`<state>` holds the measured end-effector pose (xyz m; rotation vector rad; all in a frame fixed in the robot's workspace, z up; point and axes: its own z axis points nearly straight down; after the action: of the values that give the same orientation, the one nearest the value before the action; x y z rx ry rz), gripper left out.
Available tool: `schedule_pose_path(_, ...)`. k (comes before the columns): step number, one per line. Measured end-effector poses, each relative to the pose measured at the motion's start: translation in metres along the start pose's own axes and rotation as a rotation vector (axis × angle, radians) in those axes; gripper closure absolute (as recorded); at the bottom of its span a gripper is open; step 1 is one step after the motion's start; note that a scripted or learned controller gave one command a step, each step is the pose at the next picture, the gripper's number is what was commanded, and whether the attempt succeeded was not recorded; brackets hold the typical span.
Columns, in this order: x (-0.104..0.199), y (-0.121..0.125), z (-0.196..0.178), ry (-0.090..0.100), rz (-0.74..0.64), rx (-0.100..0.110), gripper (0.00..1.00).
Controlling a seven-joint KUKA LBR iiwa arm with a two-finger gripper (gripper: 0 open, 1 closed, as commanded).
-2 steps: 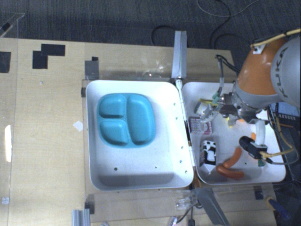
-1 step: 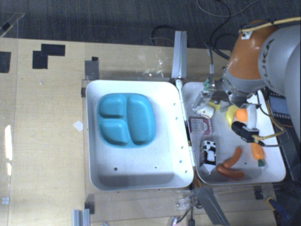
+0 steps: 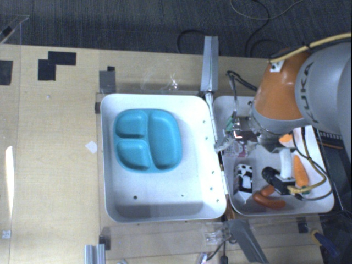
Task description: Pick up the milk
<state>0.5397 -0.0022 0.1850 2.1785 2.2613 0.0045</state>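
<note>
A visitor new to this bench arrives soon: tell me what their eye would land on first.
The bright blue divided plate stands out most, lying in the white left bin. Next comes the grey arm with its orange band, reaching in from the right above the right bin. Near that bin's front lie a black-and-white milk carton, a reddish sausage and an orange carrot.

On the table point(image 3: 55, 164), the left bin point(image 3: 165, 199) holds a blue three-compartment plate point(image 3: 148, 139). The arm point(image 3: 313, 81) hangs over the right bin point(image 3: 322, 204), with its claw point(image 3: 237, 135) near the bin's left wall. Just below the claw in this view is a small black-and-white milk carton point(image 3: 244, 178). A reddish sausage point(image 3: 269, 201) lies beside the carton, and an orange carrot point(image 3: 300, 170) lies further right.
</note>
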Motion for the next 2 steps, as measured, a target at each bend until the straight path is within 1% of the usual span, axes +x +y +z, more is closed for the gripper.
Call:
schedule_pose_path(1,0.029,-0.04,0.0,0.0,-0.065,0.001,0.0)
schedule_pose_path(2,-0.015,-0.052,0.0,0.0,-0.053,0.0,0.0)
